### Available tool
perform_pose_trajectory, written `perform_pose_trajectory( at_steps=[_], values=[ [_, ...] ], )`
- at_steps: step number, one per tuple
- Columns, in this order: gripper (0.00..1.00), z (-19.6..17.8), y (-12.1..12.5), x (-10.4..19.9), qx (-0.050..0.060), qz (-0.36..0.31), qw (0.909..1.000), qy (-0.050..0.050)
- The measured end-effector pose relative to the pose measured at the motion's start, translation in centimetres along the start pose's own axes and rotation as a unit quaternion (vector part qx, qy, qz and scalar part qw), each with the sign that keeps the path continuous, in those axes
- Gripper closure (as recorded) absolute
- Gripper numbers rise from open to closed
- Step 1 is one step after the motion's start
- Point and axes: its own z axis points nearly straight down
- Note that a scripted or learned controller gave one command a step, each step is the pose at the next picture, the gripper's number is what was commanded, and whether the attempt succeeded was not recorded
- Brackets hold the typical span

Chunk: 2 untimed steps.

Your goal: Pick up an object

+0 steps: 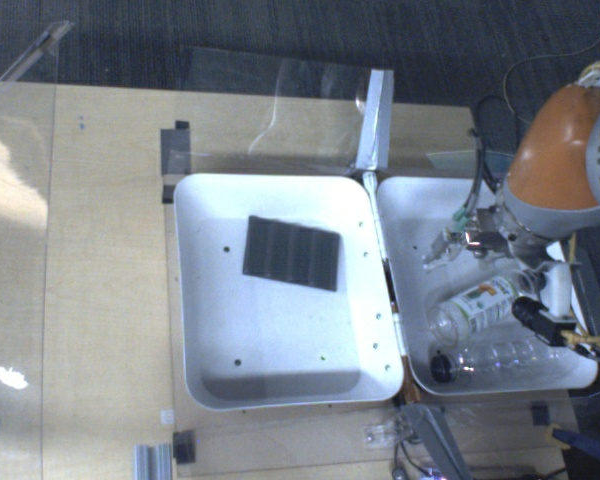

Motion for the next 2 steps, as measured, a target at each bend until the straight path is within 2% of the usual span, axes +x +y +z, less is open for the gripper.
perform_pose_trajectory(
  at_steps=[1,2],
  values=[
    [0.0,1.8,-2.8,-6.7,-0.001,-0.019,0.9998,-0.001],
    [0.0,10.3,1.0,-7.5,-0.006,-0.018,0.9998,-0.001]
  ],
)
